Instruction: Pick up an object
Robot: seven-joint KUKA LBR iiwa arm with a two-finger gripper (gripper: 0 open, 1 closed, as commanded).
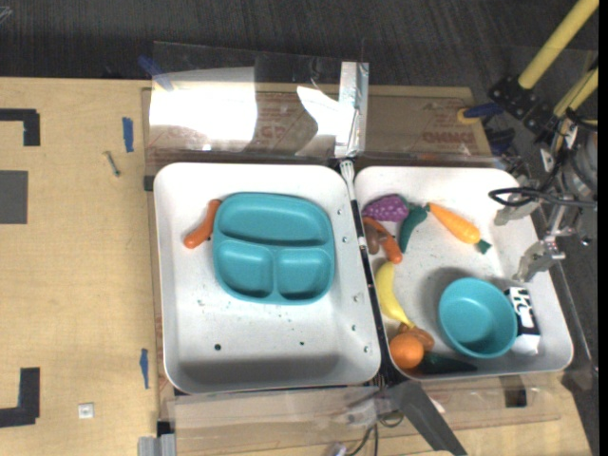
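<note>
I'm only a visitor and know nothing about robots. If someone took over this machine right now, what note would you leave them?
Gripper: at the right edge of the right bin, near the teal bowl. No object can be seen in it.
Right bin: carrot, purple grapes, banana, orange and the teal bowl.
Left bin: teal divided plate, with a small orange piece at its left side.
Done: nothing picked up yet.
Left: choose one object, likely one nearby in the right bin, grip it and lift it.
</note>
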